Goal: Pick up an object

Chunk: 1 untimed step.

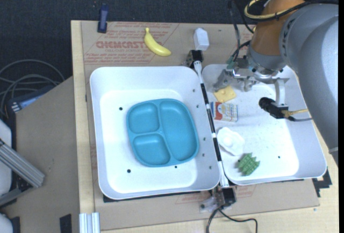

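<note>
The hand [235, 79] is seen low over the far corner of the right-hand bin [301, 162], just beside a yellow wedge [226, 94]. Whether it is wide or narrow cannot be told. Nearer in that bin are laid a red-and-white packet [226, 112], a white lump [231, 139] and a green toy [248, 164]. A blue divided plate [161, 132] is held in the left-hand bin [107, 119].

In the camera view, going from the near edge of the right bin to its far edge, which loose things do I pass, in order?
Green knobbly piece → white lump → small red-and-white carton → yellow piece.
</note>
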Each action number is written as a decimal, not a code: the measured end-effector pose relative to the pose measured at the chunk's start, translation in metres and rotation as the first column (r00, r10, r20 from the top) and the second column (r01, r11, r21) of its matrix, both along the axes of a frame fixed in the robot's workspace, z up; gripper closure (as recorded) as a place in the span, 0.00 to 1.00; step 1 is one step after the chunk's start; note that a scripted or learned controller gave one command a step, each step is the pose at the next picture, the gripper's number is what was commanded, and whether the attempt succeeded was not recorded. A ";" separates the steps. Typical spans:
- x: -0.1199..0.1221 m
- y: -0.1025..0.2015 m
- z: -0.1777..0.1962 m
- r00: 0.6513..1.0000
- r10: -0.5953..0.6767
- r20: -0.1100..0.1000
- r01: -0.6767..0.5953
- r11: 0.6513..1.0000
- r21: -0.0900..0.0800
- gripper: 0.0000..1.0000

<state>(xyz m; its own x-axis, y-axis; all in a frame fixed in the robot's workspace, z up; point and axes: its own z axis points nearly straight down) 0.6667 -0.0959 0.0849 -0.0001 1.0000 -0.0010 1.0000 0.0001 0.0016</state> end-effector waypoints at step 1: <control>0.000 -0.004 0.000 1.000 0.000 0.000 0.000 1.000 0.000 0.00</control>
